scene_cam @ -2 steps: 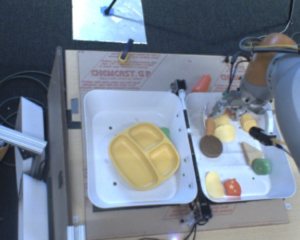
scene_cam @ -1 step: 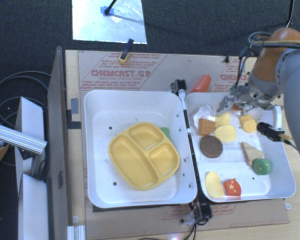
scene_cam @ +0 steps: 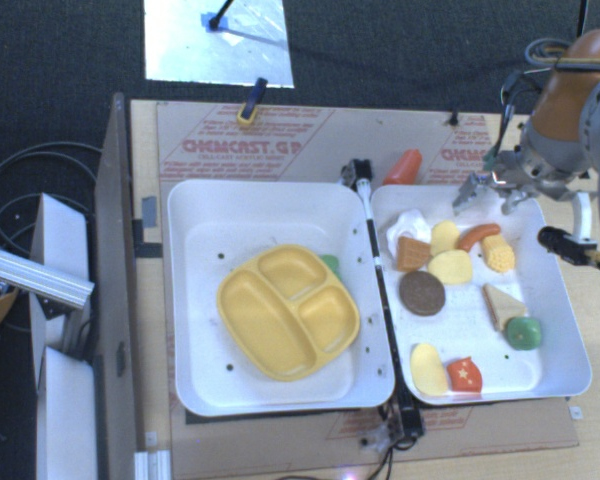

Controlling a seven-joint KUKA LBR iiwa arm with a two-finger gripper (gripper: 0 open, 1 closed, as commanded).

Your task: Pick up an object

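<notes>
My gripper [scene_cam: 488, 198] hangs over the far edge of the right bin [scene_cam: 560, 298], and its fingers stand apart with nothing between them. Just below it in that bin lie a red sausage [scene_cam: 478, 236], a corn cob [scene_cam: 498, 256] and a round yellow piece [scene_cam: 445, 236]. Further toy food fills the bin: an orange wedge [scene_cam: 412, 253], a lemon-like piece [scene_cam: 450, 267], a brown disc [scene_cam: 421, 293], a pale wedge [scene_cam: 500, 304], a green ball [scene_cam: 523, 333], a yellow slice [scene_cam: 428, 368] and a red piece [scene_cam: 464, 375].
The left bin [scene_cam: 205, 258] holds a yellow divided plate [scene_cam: 288, 310] with a green item [scene_cam: 328, 264] peeking out behind it. An orange carrot-like piece [scene_cam: 403, 166] lies outside the bins on the board. A black clamp [scene_cam: 360, 176] sits where the bins meet.
</notes>
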